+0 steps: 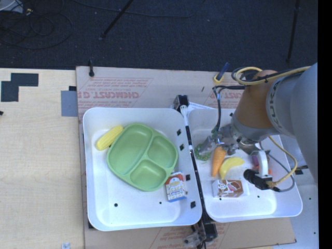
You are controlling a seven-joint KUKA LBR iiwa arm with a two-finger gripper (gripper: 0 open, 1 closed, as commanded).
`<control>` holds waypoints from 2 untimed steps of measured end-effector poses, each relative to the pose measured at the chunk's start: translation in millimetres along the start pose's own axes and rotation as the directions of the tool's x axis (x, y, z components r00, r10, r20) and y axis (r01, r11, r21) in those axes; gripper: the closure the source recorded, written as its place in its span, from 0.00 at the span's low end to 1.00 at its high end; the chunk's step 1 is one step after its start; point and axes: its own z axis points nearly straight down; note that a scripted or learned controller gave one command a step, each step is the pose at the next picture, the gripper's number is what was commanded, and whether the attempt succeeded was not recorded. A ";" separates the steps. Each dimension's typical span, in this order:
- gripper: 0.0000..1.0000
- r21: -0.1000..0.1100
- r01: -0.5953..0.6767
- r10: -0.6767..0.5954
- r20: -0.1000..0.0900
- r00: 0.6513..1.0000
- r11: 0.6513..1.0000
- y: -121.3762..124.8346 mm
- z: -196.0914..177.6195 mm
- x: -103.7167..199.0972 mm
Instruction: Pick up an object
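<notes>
My gripper (224, 140) is low in the right bin (282, 206), near its left side. Its tip sits right over the top end of an orange carrot (217, 162). A yellow banana (231, 164) lies against the carrot's right side. A green leafy item (203, 150) lies just left of the gripper. In front of these lies a brown and white packet (229, 188). The arm hides part of a red and white object (262, 163) to the right.
The left bin (104, 211) holds a green divided plate (142, 156), a yellow corn cob (108, 137) at its upper left and a small carton (176, 187) at its lower right. A black divider (189, 154) separates the bins. Cables (282, 170) loop off the wrist.
</notes>
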 end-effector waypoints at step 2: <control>1.00 0.003 -0.002 0.002 -0.008 1.000 1.000 -20.7 -12.6 5.9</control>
